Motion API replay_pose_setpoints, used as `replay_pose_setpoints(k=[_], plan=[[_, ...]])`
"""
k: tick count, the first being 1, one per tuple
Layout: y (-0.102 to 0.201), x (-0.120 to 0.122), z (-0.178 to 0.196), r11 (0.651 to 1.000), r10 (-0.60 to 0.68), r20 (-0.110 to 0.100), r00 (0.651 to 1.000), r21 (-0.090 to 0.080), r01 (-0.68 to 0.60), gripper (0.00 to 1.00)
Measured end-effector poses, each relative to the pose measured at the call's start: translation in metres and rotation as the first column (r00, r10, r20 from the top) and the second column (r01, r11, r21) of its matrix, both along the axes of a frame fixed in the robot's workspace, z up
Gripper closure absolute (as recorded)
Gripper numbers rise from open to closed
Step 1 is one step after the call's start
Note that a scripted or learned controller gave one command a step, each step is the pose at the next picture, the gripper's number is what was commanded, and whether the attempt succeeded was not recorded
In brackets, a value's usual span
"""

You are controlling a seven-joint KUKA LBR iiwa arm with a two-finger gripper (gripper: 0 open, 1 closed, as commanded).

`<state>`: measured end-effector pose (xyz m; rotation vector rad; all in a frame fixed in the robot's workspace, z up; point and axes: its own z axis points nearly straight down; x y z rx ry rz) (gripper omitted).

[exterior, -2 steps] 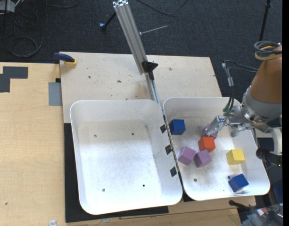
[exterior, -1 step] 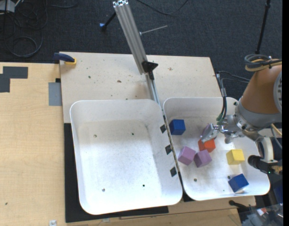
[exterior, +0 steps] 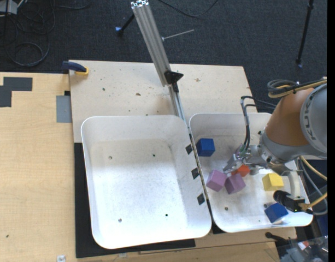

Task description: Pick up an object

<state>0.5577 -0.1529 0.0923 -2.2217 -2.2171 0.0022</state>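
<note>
Currently the two-finger claw (exterior: 236, 165) sits low in the right white bin (exterior: 227, 125), near that bin's centre; whether it is released or clenched cannot be told at this angle. A small orange-red block (exterior: 243, 170) lies directly at the claw's tip, touching or nearly touching it, with no visible grasp. Just below the claw, two purple cubes (exterior: 226, 182) rest side by side, in contact, toward the bin's left wall. A dark blue cube (exterior: 205, 146) lies apart from these, closer to the bin's far-left corner. A yellow cube (exterior: 272, 181) sits toward the right edge, partly beside the grey arm with the orange band (exterior: 290, 125). A second blue cube (exterior: 276, 212) lies at the near-right corner. The left white bin (exterior: 96, 146) adjoins the right bin along a shared divider.
</note>
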Motion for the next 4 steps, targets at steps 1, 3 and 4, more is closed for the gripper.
replay_pose_setpoints(k=[1,3,4], plan=[[-0.002,-0.001,0.011,1.000,-0.008,-0.002,1.000,0.000,0.008,1.00],[-0.013,0.006,0.119,1.000,0.001,0.005,1.000,-0.002,-0.001,1.00],[-0.008,0.012,0.178,1.000,0.004,0.006,1.000,-0.002,-0.004,1.00]])
